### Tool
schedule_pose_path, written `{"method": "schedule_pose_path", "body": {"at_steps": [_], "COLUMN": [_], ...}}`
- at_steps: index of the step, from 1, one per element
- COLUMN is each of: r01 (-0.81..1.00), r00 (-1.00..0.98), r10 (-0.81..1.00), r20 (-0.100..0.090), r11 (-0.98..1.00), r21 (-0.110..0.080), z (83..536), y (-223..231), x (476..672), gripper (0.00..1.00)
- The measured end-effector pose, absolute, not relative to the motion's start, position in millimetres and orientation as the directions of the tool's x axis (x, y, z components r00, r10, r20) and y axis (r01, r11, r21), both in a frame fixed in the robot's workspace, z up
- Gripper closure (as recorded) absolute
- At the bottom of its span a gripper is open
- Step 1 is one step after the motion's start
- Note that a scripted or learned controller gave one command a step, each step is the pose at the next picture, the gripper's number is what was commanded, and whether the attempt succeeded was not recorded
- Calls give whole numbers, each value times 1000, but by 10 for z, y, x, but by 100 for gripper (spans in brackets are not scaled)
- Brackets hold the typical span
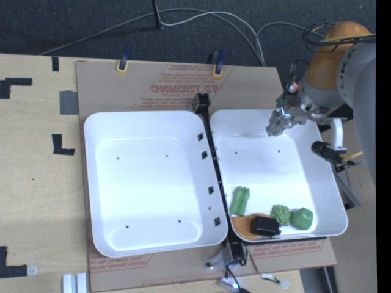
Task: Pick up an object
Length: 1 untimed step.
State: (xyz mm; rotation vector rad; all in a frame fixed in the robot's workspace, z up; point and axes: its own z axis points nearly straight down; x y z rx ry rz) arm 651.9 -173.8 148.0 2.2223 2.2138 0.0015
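Along the near edge of the right bin (317,182) lie several small objects: a long green ridged vegetable (240,200), a black block (265,226) on an orange-brown flat piece (244,226), a bumpy green ball (280,214) and a smooth green round object (301,218). My gripper (280,124) hangs over the far right part of the same bin, well away from the objects. Nothing shows between its fingers.
The left bin (91,163) sits beside the right one, with a black clipped divider (209,163) between them. Both rest on a cardboard sheet (177,87) held by clamps. Cables run across the dark floor at the back.
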Motion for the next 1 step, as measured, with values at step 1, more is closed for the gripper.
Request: {"method": "schedule_pose_path", "body": {"at_steps": [1], "r01": [1000], "r00": [-1], "r10": [1000], "r20": [0], "r11": [1], "r21": [-1], "z": [1553], "y": [-1700], "x": [6515], "gripper": [100]}}
